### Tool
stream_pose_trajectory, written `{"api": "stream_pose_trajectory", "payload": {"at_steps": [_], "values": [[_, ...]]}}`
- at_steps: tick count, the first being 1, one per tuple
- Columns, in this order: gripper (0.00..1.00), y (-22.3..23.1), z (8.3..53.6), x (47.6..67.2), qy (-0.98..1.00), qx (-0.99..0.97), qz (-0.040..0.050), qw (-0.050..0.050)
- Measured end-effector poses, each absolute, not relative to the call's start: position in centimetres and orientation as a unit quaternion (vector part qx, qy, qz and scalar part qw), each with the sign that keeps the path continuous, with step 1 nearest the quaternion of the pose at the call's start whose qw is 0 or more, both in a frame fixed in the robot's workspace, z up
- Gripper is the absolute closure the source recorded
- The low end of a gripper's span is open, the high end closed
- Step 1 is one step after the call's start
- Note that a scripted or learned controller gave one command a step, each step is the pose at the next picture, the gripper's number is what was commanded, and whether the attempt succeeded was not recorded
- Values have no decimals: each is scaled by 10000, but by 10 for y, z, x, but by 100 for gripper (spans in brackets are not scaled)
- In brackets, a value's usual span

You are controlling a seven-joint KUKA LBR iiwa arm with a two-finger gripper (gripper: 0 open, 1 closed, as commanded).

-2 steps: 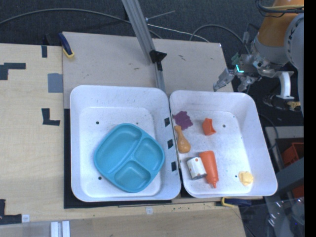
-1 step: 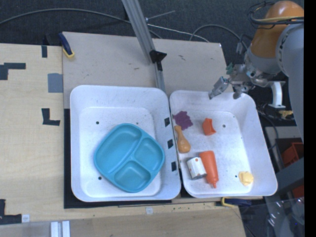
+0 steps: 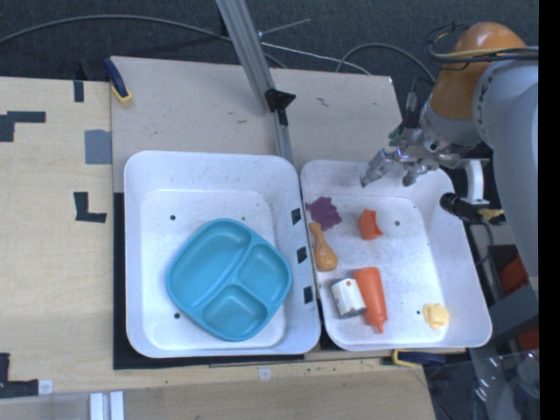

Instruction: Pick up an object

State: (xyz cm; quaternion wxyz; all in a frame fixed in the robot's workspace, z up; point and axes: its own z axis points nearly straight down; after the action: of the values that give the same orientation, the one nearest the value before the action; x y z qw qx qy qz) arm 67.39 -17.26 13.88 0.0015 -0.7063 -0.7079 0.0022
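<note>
The right bin (image 3: 455, 261) holds several small items: a purple piece (image 3: 324, 210), a small orange block (image 3: 370, 225), a tan pear-shaped piece (image 3: 323, 247), an orange carrot-like piece (image 3: 374, 297) with a white can (image 3: 347, 297) lying beside it, and a small yellow piece (image 3: 435, 315). My gripper (image 3: 389, 171) hovers over the bin's far edge, above and to the right of the orange block. Its two fingers are spread apart with nothing between them.
The left bin (image 3: 144, 234) carries a blue sectioned plate (image 3: 229, 278). A slanted metal pole (image 3: 254, 59) crosses the bench behind the bins. The grey arm with its orange band (image 3: 472, 68) fills the upper right.
</note>
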Motion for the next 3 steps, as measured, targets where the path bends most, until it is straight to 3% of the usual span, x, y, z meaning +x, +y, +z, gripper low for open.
{"api": "stream_pose_trajectory", "payload": {"at_steps": [1,2,3], "values": [[0,-174,89,672,-7069,-7073,64,44],[100,-174,99,671,-7072,-7070,67,46],[100,-174,163,674,-7074,-7068,-14,-25]]}}
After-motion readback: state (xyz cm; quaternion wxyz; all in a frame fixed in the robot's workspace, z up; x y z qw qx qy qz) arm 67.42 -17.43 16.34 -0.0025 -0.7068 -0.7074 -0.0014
